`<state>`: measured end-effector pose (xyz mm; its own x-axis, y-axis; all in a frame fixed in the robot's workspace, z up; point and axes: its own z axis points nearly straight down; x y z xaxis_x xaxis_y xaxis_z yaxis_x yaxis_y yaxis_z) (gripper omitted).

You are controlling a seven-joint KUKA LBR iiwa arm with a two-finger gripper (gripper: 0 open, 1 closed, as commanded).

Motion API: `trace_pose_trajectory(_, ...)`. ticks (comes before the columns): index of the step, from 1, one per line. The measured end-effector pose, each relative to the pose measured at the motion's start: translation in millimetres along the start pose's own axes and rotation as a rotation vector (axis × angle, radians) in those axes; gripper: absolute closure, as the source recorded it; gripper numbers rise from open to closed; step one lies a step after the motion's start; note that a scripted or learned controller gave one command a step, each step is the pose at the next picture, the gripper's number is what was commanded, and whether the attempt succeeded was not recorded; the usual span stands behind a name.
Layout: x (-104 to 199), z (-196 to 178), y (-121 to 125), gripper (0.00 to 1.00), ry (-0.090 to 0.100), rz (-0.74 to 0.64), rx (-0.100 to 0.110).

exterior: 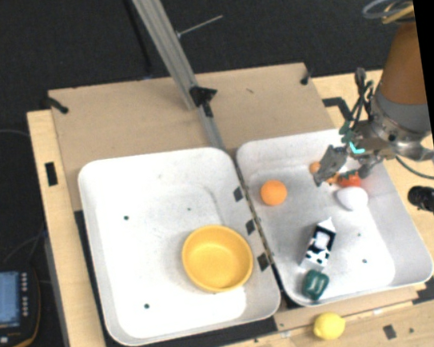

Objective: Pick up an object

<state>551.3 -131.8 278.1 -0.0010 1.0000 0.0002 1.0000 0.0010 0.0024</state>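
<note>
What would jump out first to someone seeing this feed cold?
The yellow bowl in the left bin, near its right wall, draws the eye first. Next, the gripper hovers over the right bin by an orange ball and a white ball. A yellow ball lies outside, on the bench.

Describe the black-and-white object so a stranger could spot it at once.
Look in the right bin, toward its near edge. The black-and-white object lies tilted there, between the white ball above it and the green object below. It alone is blocky and patched in black and white.
</note>
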Motion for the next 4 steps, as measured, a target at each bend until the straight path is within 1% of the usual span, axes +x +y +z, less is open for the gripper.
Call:
trace_pose_trajectory(1, -5.9, 62.0, 1.6, 0.0, -0.002, 0.002, 0.007)
trace_pose_trajectory(2, -8.3, 104.4, 0.3, 0.0, -0.002, 0.002, 0.006)
trace_pose_trajectory(3, -1.9, 157.6, 6.5, 0.0, -0.001, 0.003, 0.006)
trace_pose_trajectory(4, -2.9, 143.3, 8.8, 1.0, 0.0, 0.008, -0.002)
